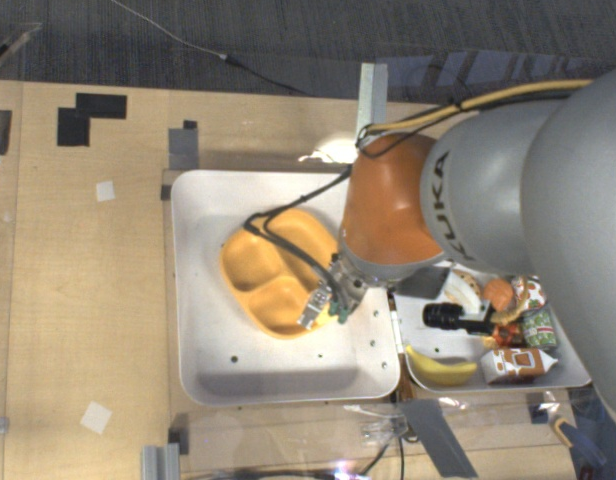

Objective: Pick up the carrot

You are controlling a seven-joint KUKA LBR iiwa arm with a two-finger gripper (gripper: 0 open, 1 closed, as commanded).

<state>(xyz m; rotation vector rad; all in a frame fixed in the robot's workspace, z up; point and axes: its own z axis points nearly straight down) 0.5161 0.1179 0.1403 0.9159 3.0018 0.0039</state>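
My gripper (321,310) hangs low in the left bin (203,268), at the near right rim of a yellow-orange two-part dish (273,268). The arm's orange band and grey body cover the gap between the bins. A small orange rounded thing (500,293), possibly the carrot, lies in the right bin beside the arm, partly hidden. It is well to the right of the gripper.
The right bin (573,376) holds a banana (443,368) at its near left, a small carton (518,365) and a green packet (538,326). A black cable runs across the dish to the gripper. The left bin's floor is bare around the dish.
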